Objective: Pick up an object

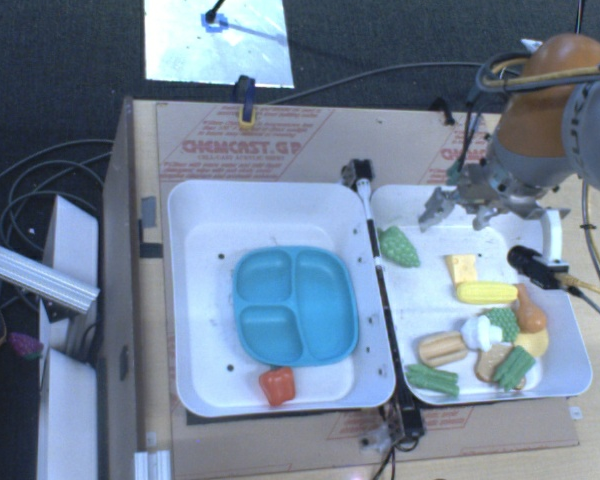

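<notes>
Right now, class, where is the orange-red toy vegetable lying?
The orange-red toy vegetable lies in the left bin, near its front edge, just below the blue divided plate.

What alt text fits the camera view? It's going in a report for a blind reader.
A grey and orange arm holds its hand over the back of the right bin, which holds toy foods such as corn and a green piece. The left bin holds a blue tray and a red toy.
</notes>
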You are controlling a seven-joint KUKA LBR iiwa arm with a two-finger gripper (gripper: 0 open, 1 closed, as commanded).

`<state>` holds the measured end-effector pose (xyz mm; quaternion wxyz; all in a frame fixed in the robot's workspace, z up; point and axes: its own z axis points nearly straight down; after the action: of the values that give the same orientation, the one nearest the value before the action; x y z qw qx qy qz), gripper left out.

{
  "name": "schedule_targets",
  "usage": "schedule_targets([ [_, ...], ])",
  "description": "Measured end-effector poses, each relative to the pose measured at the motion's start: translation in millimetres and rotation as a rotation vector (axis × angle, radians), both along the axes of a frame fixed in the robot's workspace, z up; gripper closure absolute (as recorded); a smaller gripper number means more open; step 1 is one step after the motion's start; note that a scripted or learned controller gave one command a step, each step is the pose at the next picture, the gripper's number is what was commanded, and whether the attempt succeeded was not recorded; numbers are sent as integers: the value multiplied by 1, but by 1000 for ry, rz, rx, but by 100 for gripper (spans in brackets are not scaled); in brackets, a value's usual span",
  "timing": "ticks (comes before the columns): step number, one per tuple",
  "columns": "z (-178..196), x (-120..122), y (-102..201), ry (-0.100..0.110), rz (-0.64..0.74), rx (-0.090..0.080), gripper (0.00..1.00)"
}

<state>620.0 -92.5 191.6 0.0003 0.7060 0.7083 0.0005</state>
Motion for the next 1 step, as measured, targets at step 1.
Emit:
schedule_targets([
  [1, -71, -20, -40, 2, -3, -1, 0],
])
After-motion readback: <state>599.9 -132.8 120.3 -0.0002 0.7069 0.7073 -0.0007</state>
